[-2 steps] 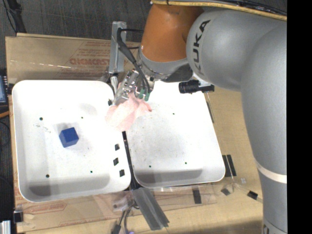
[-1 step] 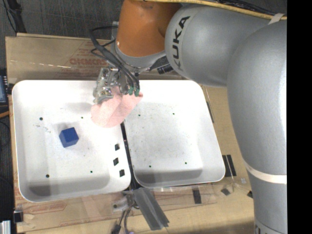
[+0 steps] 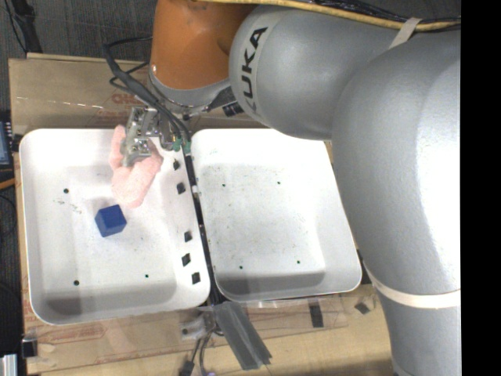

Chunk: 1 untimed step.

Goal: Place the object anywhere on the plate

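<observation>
The arm (image 3: 344,124) takes up a huge chunk of the view, coming in from the right and covering the whole right side of the surface (image 3: 70,77), so the right edge of the right bin (image 3: 270,218) is tucked under it. The orange band (image 3: 188,41) sits above the wrist, and below it the pincer (image 3: 145,143) hangs over the far right corner of the left bin (image 3: 94,280), right by the divide between the two bins. It's a small metallic clutter of parts with cables around it, and honestly I can't tell how far apart its tips are or whether it's actually clamped on anything. Directly under and against it there's a soft pink object (image 3: 133,175), sort of lumpy and pale; its upper part is hidden behind the pincer, so whether it's being held or just lying on the bin floor is not clear from here. Just beside the pink thing, toward the near left, a small blue cube (image 3: 111,219) sits on the floor of the left bin, apart from the pincer. I can't make out anything that clearly reads as a plate. Some dark clips run down the seam between the bins.
</observation>
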{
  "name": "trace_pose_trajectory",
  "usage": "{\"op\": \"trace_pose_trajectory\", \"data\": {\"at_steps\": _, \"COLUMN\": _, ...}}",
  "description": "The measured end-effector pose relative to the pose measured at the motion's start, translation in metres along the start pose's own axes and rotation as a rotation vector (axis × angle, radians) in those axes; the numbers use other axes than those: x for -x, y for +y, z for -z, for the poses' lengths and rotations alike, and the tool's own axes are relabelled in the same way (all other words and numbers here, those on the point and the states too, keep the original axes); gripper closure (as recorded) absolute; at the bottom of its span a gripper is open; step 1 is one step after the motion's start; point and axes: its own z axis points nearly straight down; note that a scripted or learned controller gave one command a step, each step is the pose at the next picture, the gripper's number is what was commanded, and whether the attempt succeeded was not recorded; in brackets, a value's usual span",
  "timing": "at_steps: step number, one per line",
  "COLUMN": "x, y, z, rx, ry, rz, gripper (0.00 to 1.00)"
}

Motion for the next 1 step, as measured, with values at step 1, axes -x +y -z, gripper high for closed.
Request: {"op": "trace_pose_trajectory", "data": {"at_steps": 1, "x": 0.0001, "y": -0.0002, "z": 0.0003, "rx": 0.0, "ry": 0.0, "rz": -0.001, "gripper": 0.0}}
